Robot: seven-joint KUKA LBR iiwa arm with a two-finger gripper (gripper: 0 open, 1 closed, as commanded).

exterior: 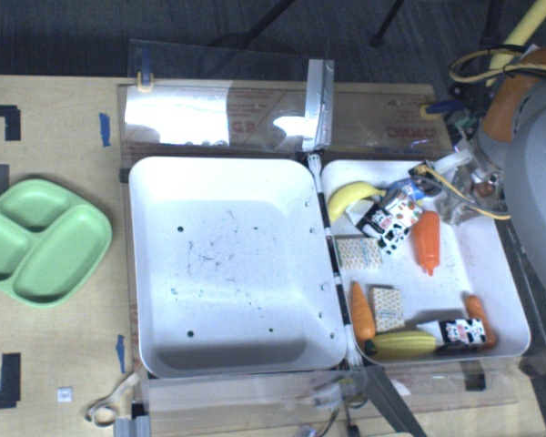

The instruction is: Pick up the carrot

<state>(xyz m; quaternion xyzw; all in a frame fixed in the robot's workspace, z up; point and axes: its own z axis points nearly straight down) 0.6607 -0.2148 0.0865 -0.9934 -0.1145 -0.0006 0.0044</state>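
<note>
You are watching the approach step; nothing is lifted yet. The claw [455, 185] is hovering at the right bin's [514, 271] far corner; whether it is released or clenched, you cannot tell. The carrot [426, 241] is lying just below-left of it, calling for a short descent.

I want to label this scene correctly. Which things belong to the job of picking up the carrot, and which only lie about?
Job: carrot; right bin; gripper.
Lying about: banana, corn cob, green divided plate, left bin.
</note>
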